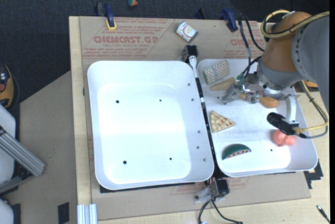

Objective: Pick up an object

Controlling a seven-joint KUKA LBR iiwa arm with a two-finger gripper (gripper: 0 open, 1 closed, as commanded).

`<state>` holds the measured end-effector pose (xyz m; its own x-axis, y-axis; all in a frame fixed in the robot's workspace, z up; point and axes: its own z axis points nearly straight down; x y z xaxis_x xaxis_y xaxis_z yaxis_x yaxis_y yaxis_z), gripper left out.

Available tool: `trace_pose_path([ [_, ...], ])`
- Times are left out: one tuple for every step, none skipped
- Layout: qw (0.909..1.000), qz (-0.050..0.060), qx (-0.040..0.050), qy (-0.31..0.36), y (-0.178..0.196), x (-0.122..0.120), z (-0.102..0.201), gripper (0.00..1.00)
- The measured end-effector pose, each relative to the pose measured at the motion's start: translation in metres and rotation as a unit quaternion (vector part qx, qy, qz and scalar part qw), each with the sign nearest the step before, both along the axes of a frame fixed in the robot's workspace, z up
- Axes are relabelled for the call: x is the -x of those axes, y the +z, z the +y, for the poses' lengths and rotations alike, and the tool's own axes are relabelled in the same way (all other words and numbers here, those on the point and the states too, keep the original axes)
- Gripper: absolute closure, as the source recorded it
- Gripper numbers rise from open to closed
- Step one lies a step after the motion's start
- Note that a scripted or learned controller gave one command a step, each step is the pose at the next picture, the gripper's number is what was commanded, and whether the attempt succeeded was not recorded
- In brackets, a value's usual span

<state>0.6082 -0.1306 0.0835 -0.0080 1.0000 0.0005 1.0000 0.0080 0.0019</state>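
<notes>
- The gripper is hanging low over the upper part of the right bin, at the end of the grey arm that is reaching in from the right with its orange band showing above the wrist.
- Its metal tip is pointing left, toward the wall shared with the left bin. From this slant I cannot tell how far it is parted, and nothing is visibly caught in it.
- A tan wedge is lying just beside that tip, flat on the bin floor near the upper left corner. It is looking smooth and pale brown, long and narrow, tapering toward the left.
- A pale square piece with a waffle-like grid is lying just above the wedge.
- A small orange-brown piece is peeking out beneath the wrist.
- A triangular cracker-coloured slice is resting close to the shared wall, mid-bin.
- A dark green half-round slice is sitting near the front rim.
- A pink lump is lying toward the right side.
- A small white box is sitting on the board behind the bins.
</notes>
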Motion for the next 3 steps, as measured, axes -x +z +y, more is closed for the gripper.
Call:
trace_pose_path([
  [1.0000, -0.006, -0.0022, 0.003, 0.109, -0.010, 0.131, 0.00],
  [1.0000, -0.005, -0.0008, 0.000, 0.178, -0.038, 0.189, 0.00],
  [1.0000, -0.004, -0.0020, 0.000, 0.250, -0.025, 0.254, 0.00],
])
